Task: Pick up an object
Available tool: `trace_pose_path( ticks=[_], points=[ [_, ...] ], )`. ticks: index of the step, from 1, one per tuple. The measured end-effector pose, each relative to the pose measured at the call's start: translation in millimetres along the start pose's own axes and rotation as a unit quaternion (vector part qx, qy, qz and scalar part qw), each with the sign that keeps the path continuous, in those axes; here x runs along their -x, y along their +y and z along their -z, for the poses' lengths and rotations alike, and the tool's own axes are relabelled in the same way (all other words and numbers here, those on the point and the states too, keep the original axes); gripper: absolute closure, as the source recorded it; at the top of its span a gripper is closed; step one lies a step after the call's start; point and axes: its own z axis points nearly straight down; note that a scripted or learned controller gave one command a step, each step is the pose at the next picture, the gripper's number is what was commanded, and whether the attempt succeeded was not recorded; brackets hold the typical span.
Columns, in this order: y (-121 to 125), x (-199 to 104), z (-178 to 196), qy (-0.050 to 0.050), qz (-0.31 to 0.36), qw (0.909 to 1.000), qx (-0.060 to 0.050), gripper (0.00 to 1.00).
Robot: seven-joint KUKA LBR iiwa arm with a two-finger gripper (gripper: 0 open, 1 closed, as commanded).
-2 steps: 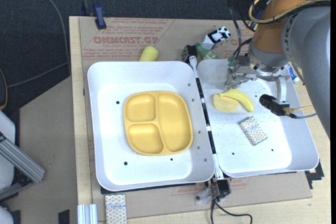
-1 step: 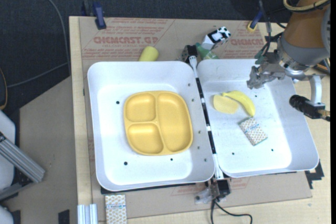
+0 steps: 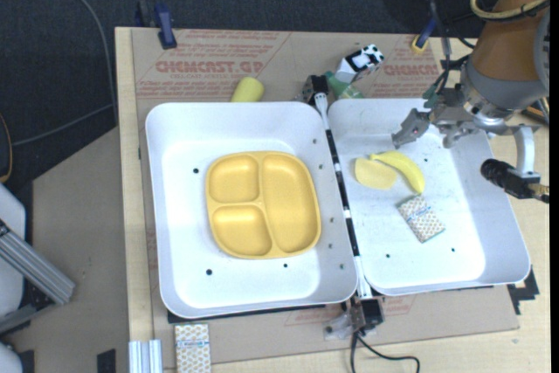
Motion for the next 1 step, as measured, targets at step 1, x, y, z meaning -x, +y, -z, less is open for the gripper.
trace_pose_path(
  ticks=[1],
  points=[
    [5.2,16.3,-102.6,0.0,0.0,1.0,-0.001,0.0]
  ],
)
